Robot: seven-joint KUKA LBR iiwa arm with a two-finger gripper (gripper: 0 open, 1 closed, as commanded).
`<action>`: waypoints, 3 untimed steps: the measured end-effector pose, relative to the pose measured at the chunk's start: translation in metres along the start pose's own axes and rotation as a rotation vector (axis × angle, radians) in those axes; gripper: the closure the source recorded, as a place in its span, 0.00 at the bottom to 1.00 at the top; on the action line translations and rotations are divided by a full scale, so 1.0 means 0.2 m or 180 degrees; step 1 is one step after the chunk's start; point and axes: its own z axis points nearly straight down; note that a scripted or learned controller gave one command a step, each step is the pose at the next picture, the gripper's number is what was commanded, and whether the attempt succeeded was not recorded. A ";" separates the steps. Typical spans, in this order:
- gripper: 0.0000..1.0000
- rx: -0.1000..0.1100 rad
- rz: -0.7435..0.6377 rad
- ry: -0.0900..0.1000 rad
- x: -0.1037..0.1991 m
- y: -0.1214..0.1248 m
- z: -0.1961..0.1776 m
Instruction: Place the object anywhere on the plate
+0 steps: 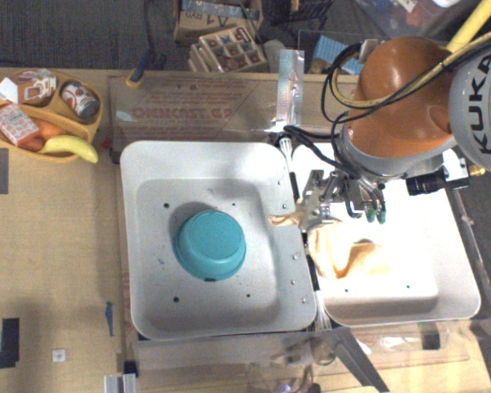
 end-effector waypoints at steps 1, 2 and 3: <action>1.00 0.0001 -0.0029 0.0001 0.10 0.22 0.05; 1.00 0.0000 -0.0027 -0.0003 0.16 0.47 0.04; 0.00 0.0000 -0.0027 -0.0003 0.16 0.47 0.04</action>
